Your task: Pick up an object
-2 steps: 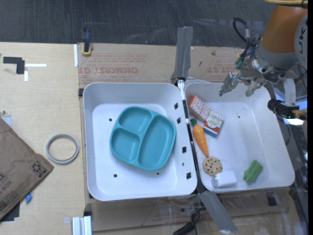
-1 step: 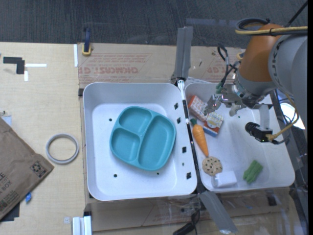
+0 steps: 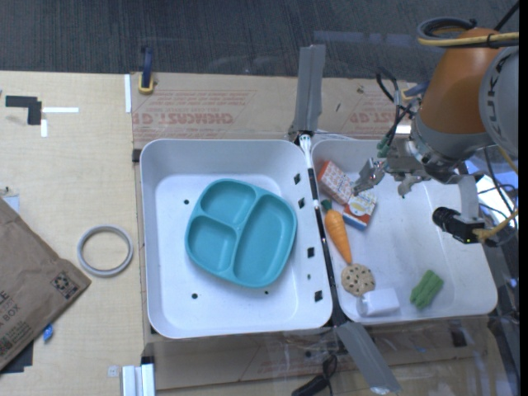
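Pale wood desk (image 3: 74, 180) under dark carpet strip at top. Tape ring (image 3: 105, 249) and brown cardboard box (image 3: 29, 283) at left. Left bin (image 3: 157, 221) carries teal divided plate (image 3: 241, 232). Right bin (image 3: 470, 295) carries red-and-white carton (image 3: 345, 193), orange carrot (image 3: 337, 233) beside it, cookie (image 3: 357, 280), white block (image 3: 379, 303), green piece (image 3: 426, 289). Tool (image 3: 384, 176) hovers just over carton's right end, fingers spread, gripping nothing.

Glossy teal plastic plate (image 3: 241, 232); smooth white bins (image 3: 157, 221).
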